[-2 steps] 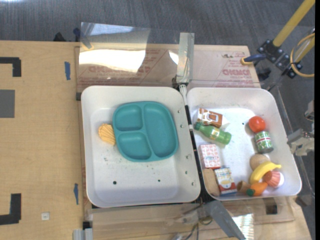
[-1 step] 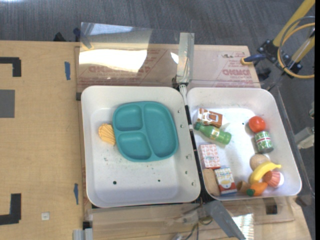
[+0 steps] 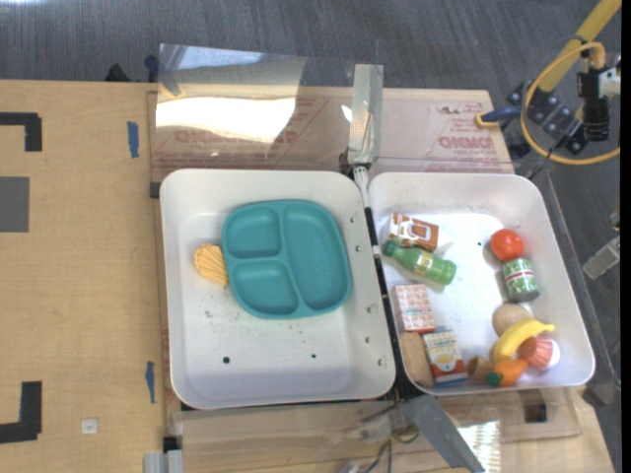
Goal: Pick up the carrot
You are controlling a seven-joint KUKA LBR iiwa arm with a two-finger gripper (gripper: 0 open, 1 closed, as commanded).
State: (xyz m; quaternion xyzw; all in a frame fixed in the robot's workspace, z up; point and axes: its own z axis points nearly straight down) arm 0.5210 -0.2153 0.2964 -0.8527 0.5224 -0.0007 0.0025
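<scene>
Dark grey floor [image 3: 296, 13]; tan wooden bench [image 3: 74, 264]; window glare.

The single camera was fixed above the bench [image 3: 69, 264], looking down at a slant from some way off. It took in both white bins whole: the left bin [image 3: 187, 363] sat near the middle of the frame and the right bin [image 3: 562, 254] toward the right side. Dark floor [image 3: 296, 18] ran along the top, beyond the bench's far edge.

Two white bins [image 3: 187, 205], one teal plate [image 3: 286, 259], three small cartons [image 3: 414, 308], one bottle [image 3: 421, 264], one can [image 3: 519, 280], one tomato [image 3: 507, 244], one banana [image 3: 520, 335], one carrot [image 3: 510, 371].
</scene>
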